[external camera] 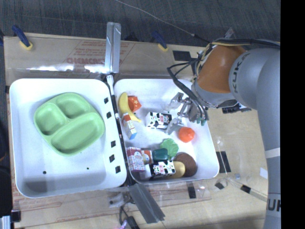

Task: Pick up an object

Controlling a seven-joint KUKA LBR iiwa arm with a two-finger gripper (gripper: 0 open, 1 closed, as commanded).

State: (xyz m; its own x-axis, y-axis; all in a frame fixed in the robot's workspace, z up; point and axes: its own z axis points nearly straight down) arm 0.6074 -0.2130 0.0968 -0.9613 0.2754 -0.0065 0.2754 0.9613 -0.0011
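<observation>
The gripper [176, 112] hangs over the middle of the right bin [151, 90], its two metal fingers spread apart with nothing between them. Just left of the fingertips lies a black-and-white cow-print carton [158, 120]. An orange-red tomato [186, 134] sits just below and right of the fingers. Along the bin's left wall lie a yellow banana [123, 102], an orange piece [134, 102] and a small bottle [129, 126]. Near the front of the bin sit a green leafy toy [169, 146], a brown round toy [187, 162] and a red-and-white box [136, 158].
The left bin [28, 171] holds a green divided plate [70, 122]. A second cow-print carton [162, 168] and a yellow toy [178, 168] lie at the right bin's front edge. A metal divider bar [113, 44] stands between the bins at the back.
</observation>
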